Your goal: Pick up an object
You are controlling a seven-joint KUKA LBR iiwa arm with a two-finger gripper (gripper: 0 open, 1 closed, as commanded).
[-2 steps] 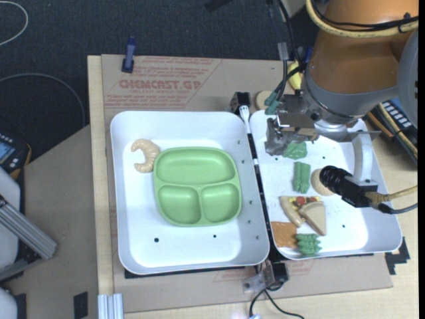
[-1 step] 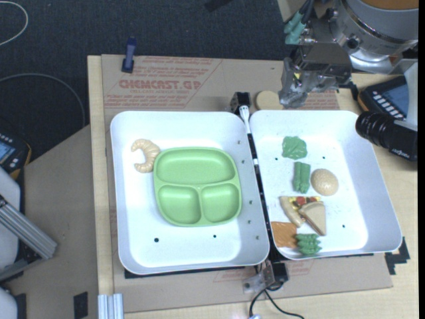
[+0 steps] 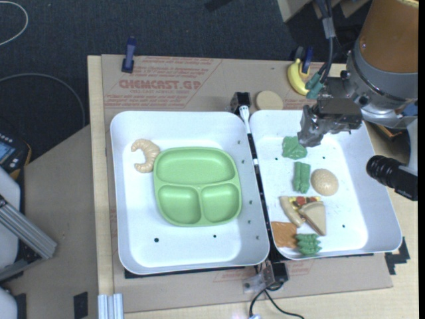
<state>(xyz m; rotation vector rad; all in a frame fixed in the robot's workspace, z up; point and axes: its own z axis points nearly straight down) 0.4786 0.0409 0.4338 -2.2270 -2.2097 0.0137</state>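
My gripper (image 3: pixel 309 138) hangs low over the back of the right bin (image 3: pixel 352 238), just above and to the right of a small green leafy toy (image 3: pixel 293 148). A green pickle-like piece (image 3: pixel 302 176) lies below it, with a tan egg-shaped toy (image 3: pixel 324 181) to its right. Nearer the front sit a pizza slice (image 3: pixel 292 208), a sandwich wedge (image 3: pixel 315 216), an orange cracker (image 3: pixel 284 234) and a green broccoli piece (image 3: pixel 307 244). In the left bin (image 3: pixel 133 244) rest a green divided plate (image 3: pixel 197 185) and a tan croissant (image 3: pixel 145 154).
Behind the bins, on the cardboard, lie a round tan disc (image 3: pixel 269 100), a yellow banana toy (image 3: pixel 298 77) and a blue clip (image 3: pixel 129 54). The arm's bulk (image 3: pixel 388 38) fills the upper right corner.
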